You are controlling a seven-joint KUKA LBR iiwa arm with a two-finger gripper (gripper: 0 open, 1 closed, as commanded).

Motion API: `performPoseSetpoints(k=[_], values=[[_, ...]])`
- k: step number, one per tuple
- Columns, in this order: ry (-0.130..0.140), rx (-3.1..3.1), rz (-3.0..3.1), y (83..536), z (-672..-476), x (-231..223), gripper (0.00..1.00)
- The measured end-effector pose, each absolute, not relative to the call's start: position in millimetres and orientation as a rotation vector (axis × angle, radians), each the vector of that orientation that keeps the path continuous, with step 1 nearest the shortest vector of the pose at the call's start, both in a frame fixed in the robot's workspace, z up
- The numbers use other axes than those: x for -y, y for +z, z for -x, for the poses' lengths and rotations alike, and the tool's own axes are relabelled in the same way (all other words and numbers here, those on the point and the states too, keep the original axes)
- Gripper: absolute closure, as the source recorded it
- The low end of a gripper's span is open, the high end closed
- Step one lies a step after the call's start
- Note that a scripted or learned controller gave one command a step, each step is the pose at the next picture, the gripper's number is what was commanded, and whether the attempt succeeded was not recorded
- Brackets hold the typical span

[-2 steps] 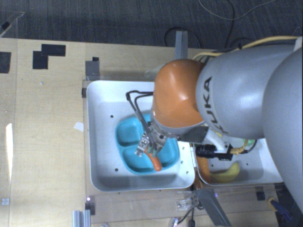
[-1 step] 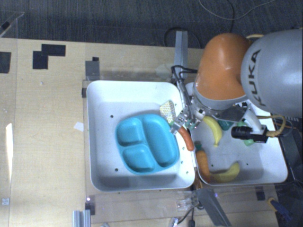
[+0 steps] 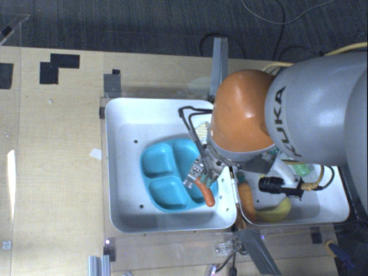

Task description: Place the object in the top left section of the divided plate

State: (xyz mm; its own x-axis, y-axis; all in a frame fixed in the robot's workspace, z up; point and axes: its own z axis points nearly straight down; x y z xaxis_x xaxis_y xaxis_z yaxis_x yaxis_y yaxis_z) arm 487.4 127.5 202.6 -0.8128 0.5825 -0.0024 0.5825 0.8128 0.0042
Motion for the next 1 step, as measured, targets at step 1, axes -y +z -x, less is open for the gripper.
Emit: performPoseSetpoints(k=[1], values=[[0.013,-2.983,-0.958,214.1,-489.4,-128.1,1.00]])
